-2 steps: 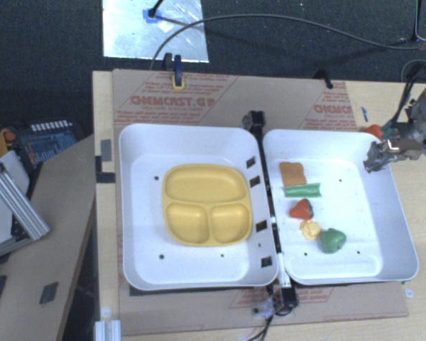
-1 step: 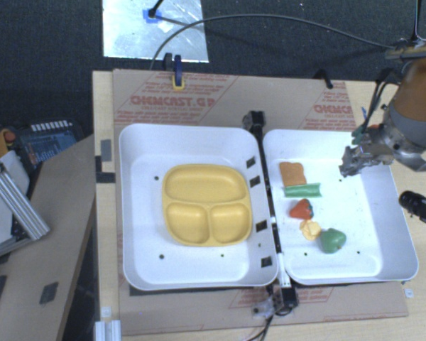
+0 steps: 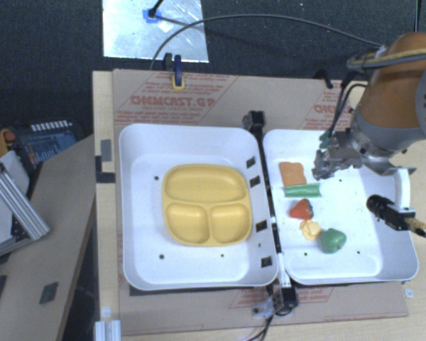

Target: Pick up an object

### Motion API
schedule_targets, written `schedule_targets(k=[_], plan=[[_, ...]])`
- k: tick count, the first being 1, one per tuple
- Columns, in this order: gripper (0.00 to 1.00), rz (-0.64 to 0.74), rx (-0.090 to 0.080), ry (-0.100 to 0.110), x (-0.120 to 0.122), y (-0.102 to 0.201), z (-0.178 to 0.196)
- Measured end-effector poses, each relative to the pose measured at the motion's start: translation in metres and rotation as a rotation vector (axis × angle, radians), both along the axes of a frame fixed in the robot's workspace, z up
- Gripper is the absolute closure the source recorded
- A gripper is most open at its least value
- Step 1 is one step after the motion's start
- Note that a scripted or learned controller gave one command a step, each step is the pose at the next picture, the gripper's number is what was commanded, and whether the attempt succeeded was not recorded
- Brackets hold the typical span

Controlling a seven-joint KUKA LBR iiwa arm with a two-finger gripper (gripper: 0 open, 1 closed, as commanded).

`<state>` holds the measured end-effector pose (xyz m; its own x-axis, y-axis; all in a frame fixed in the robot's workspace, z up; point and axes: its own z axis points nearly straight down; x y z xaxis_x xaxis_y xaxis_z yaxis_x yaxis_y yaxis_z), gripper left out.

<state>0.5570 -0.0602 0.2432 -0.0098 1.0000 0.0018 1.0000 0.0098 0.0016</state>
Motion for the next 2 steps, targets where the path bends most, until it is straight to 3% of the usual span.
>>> schedule_targets(k=[2], plan=[[1.00,0.001,0.001,-0.001,-0.003,0.115,0.006]])
